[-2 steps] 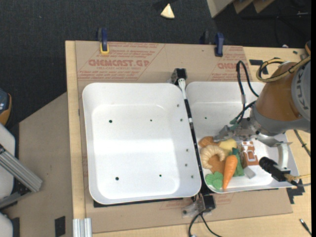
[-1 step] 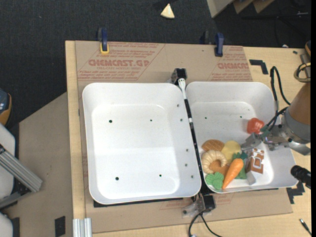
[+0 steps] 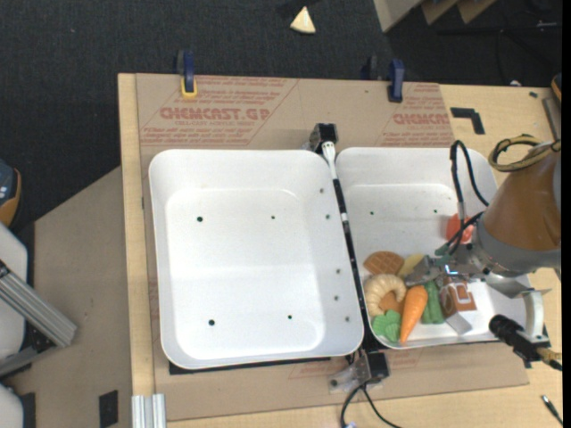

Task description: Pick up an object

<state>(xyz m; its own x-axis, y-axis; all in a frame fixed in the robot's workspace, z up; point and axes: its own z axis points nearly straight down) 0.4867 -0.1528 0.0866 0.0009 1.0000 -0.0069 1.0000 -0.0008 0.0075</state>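
Looking like robotics lab: clamps [image 3: 187, 71] pinning cardboard-covered table [image 3: 268, 105], two white bins [image 3: 178, 176] sitting side by side, cables [image 3: 464, 176] trailing, aluminium extrusion [image 3: 36, 306] lying at left.

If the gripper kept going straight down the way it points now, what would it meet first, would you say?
Probably the toy pile in the right bin: the gripper hangs over the brown piece beside the carrot. Depth is hard to judge from this slanted view.

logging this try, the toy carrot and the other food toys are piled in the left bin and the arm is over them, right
Not quite: the carrot and the other food toys sit in the right bin, at its near end, not the left bin. The arm does reach over them. The camera view shows it.
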